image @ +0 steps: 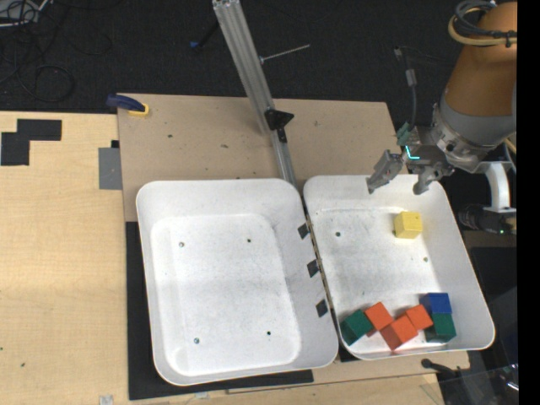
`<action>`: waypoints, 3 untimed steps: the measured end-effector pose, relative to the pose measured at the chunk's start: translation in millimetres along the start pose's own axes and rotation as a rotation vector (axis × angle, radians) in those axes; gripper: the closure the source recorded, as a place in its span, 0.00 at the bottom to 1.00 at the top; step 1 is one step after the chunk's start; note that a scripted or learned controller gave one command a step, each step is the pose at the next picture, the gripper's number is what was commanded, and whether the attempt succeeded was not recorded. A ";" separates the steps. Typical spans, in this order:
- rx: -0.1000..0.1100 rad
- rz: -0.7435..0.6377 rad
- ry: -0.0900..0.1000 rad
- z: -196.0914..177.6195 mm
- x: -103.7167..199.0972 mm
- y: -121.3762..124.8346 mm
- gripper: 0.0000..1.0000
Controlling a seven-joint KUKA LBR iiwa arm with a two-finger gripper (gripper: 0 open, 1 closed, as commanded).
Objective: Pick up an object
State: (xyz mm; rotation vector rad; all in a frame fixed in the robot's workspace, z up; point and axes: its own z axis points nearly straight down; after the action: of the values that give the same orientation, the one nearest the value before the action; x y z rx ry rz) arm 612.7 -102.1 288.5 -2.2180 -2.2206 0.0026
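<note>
Object, candidate: yellow block (pixel 407 224), alone in the right bin (pixel 472 277), just below my jaws (pixel 402 174), which hang spread and empty over that bin's far rim.

Right bin: shallow; a slanted descent could clip its rim.

Block cluster (pixel 403 321): orange, green, blue, packed touching at the near edge, well apart from the yellow block. Packed too tightly for a clean grip, I judge.

Yellow block: small; an off-centre closing may push it aside.
</note>
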 end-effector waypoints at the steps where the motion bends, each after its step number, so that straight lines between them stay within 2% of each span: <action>1: 0.005 0.002 -0.001 49.9 -8.2 2.6 0.00; 3: 0.005 0.004 0.000 141.0 -16.4 0.9 0.00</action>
State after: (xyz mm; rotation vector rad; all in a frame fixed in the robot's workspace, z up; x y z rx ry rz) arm 613.2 -118.3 147.4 -2.2193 -2.2139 0.0084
